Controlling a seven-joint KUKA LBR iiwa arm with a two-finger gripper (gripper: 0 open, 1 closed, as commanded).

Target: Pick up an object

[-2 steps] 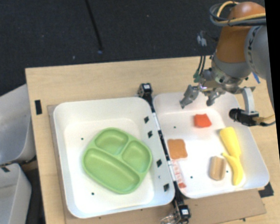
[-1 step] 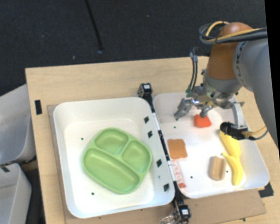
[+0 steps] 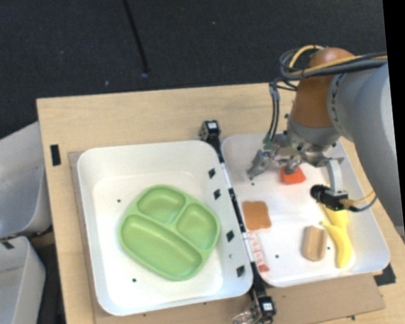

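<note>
Table [image 3: 71,277]: wooden, carrying two white bins side by side.
Left bin [image 3: 108,288]: holds a green divided plate [image 3: 170,230].
Right bin [image 3: 368,248], near side: a tan cylinder [image 3: 313,243] just beside a yellow banana [image 3: 338,236]; a brown flat piece [image 3: 257,215] lies near the divider.
Right bin, far side: an orange-red object [image 3: 293,175] directly under the end effector [image 3: 282,158].
End effector: low over the orange-red object; whether it is spread or closed, and whether it grips anything, I cannot tell.
Progress: judged unfinished; nothing is visibly lifted, so grasp and raise remain.
</note>
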